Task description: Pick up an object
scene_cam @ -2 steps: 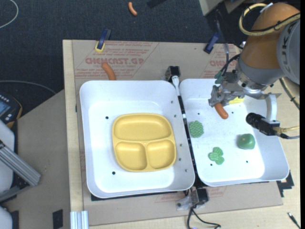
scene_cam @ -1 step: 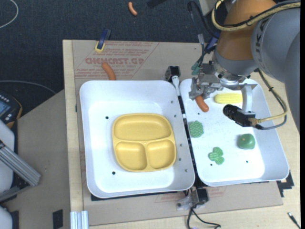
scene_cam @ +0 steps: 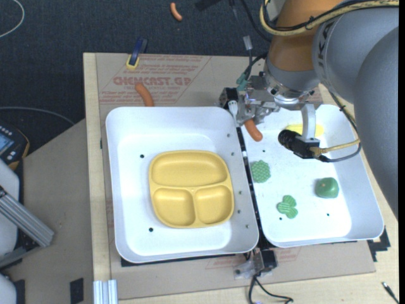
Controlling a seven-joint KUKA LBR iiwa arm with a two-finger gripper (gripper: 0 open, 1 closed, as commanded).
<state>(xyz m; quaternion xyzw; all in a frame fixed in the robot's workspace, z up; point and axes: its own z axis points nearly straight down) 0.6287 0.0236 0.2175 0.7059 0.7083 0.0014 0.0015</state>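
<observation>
Orange sausage at right bin's near-left corner, long axis slanting away from divider. Directly under gripper, just touching its tips. Whether pinched: cannot tell. Green pieces lying well beyond.

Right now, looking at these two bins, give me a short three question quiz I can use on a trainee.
1. True or false: the yellow divided tray lies in the right bin.
2. Which item lies nearest the gripper? A) the green pepper B) the small orange sausage C) the broccoli piece
3. How many compartments does the tray have?

Key:
1. False; it lies in the left bin.
2. B; the sausage lies just below the gripper, by the bin's left wall.
3. Three: one wide across the top, two smaller below.
</observation>
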